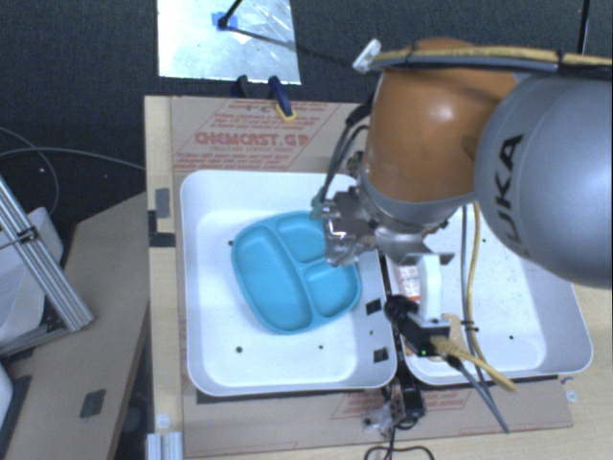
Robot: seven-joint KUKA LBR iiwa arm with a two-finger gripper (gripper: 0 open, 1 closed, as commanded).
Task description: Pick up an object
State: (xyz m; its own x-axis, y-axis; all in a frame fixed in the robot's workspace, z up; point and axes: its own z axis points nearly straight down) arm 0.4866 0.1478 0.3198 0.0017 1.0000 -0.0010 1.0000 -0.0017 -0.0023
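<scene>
Camera view, fixed overhead, slanted:

- Item 1: blue tray (pixel 292 274), plastic, divided into approx. three compartments, lying flat in the left bin (pixel 206 353), roughly centre, turned at an angle to the bin walls. Only loose obj. seen in that bin. Task's likely target.
- Item 2: gripper (pixel 337 241), metal, seen under the orange band (pixel 421 142) of the arm (pixel 551 180). Sits at the tray's right/upper rim, over or touching it; contact can't be confirmed. Open/closed state: cannot tell, wrist bulk and glare hide it. No obj. visibly held.
- Item 3: right bin (pixel 565 353), mostly covered by the arm; a red-and-white item (pixel 410 281) lies near its left wall, type unclear.
- Item 4: cables (pixel 469 357), yellow and black, trailing below the wrist near the divide betw. bins.
- Item 5: cardboard sheet (pixel 249 137) under both bins, printed lettering; shiny foil panel (pixel 230 27) beyond it.

Risks (judgement):
- Tray is wide, shallow, smooth; a rim pinch may slip, or the tray may tip and drop on lift, since the hold is off-centre.
- If descent lands on a compartment floor rather than a rim or divider, closing grabs nothing.
- A push vs. the rim could slide the tray toward the bin wall.
- Cables could snag the bin edge.
</scene>
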